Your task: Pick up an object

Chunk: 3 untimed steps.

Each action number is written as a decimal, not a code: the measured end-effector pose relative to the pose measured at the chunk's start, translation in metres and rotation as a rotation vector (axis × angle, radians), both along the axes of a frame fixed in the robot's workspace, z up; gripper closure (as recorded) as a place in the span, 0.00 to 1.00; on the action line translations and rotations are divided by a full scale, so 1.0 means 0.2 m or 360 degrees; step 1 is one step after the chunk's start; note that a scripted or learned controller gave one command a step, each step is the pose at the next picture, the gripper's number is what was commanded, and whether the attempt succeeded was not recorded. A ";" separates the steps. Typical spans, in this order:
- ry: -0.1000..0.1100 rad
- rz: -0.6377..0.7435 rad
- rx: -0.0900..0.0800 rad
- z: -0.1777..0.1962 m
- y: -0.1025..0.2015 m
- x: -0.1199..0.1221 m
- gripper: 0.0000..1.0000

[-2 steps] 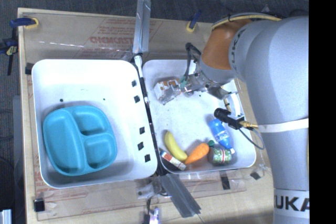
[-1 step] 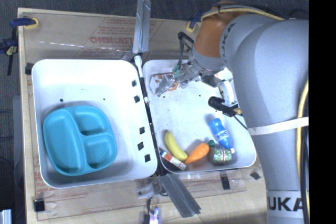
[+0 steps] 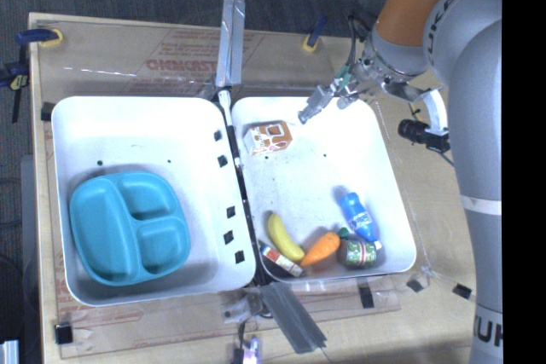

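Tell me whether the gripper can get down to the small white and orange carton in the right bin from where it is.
Probably yes. The gripper hovers just right of the small white and orange carton, which lies alone near the right bin's top left corner, nothing on it; the bin wall beside it may crowd one finger.

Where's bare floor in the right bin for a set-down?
Free: middle of the right bin, between the small carton and the bottle. Crowded: near edge, where banana, carrot and can cluster.
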State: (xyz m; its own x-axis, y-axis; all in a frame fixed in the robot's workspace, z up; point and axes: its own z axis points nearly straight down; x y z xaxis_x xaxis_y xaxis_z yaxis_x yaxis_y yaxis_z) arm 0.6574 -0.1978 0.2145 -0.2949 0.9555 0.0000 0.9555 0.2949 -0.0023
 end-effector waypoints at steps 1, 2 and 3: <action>0.0007 0.0281 0.0004 -0.03 -0.06 -0.21 0.00; 0.0007 0.0221 0.0006 -0.61 -0.06 -0.72 0.00; 0.0000 0.0389 0.0002 -0.57 -0.07 -0.56 0.00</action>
State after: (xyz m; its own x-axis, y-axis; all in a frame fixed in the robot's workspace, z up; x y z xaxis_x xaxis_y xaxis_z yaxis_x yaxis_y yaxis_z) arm 0.5451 -0.2112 0.1008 -0.5171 0.8559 0.0013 0.8559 0.5171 -0.0017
